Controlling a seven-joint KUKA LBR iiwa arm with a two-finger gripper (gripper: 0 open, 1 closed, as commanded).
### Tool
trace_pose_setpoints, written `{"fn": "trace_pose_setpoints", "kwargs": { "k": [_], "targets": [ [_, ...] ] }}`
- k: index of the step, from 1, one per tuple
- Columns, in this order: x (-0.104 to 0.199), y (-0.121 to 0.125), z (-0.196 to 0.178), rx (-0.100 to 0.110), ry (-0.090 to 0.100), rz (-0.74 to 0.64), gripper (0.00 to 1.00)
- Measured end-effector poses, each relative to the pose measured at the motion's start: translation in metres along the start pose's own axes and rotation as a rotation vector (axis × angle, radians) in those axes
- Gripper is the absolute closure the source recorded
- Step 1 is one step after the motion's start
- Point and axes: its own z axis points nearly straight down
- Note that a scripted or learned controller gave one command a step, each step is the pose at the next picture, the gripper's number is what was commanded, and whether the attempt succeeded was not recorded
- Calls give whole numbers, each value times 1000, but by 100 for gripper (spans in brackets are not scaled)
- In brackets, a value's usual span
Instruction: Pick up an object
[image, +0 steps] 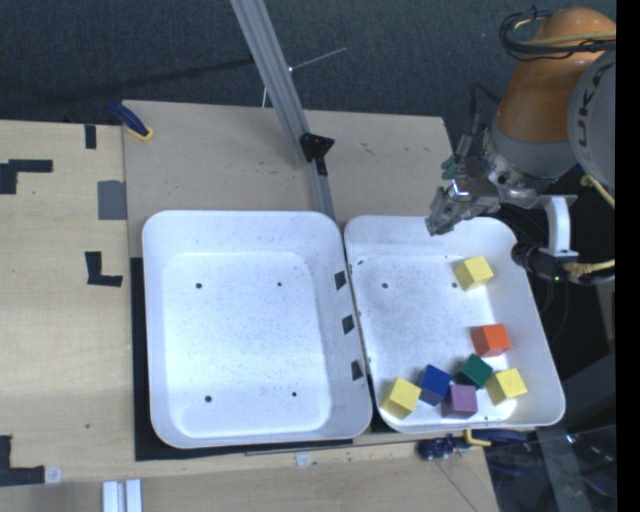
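The right bin (400, 330) holds several small blocks. A yellow block (474, 272) lies near its upper right. An orange block (490, 339) sits lower along the right side. At the bottom are a green block (477, 371), a blue block (435, 382), a purple block (461, 399) and two more yellow blocks (403, 396) (508, 384). My gripper (441, 222) hangs over the bin's far rim, up and left of the upper yellow block, with nothing visible between its fingers.
The left bin (240, 330) lies beside the right one. A slanted metal pole (285, 90) crosses the bench behind the bins and ends at a black clamp (316, 147). A blue and yellow tool (130, 120) lies at the far left.
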Motion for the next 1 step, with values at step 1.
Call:
{"fn": "trace_pose_setpoints", "kwargs": {
  "k": [1],
  "targets": [
    [52,9,18,3,0,1,100]
  ]
}}
